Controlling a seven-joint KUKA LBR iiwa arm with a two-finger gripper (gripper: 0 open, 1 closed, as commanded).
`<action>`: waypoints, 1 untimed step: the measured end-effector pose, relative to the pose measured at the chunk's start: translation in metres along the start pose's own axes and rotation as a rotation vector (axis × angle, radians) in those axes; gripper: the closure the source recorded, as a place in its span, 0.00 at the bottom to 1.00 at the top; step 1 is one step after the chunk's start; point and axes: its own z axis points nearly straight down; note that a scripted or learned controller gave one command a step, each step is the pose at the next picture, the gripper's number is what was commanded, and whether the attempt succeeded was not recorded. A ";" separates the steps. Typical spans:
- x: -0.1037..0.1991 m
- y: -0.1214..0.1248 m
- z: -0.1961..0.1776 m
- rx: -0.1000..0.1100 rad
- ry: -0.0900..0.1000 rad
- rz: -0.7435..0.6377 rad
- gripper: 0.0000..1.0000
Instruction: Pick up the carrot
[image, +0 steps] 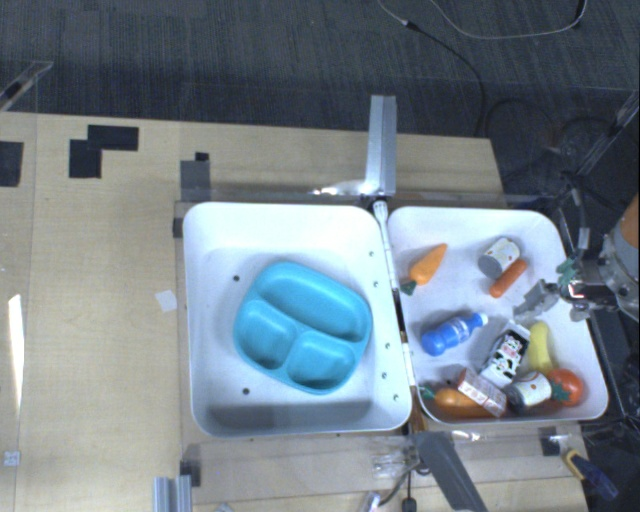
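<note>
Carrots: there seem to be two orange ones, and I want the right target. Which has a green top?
The carrot by the right bin's upper left has one; the slimmer carrot beside the grey can shows none.

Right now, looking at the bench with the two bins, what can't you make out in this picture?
- Gripper, camera view: small and blurred at the right bin's edge; finger state unreadable.
- Arm, camera view: cut off by the right edge of the picture.
- Pile in the right bin's near corner, camera view: items overlap, so their outlines and contacts are unclear.
- Carrot, camera view: plain, but two more orange items lie nearby, too small to identify surely.
</note>
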 end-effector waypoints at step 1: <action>0.021 0.112 0.045 0.001 0.001 0.017 0.00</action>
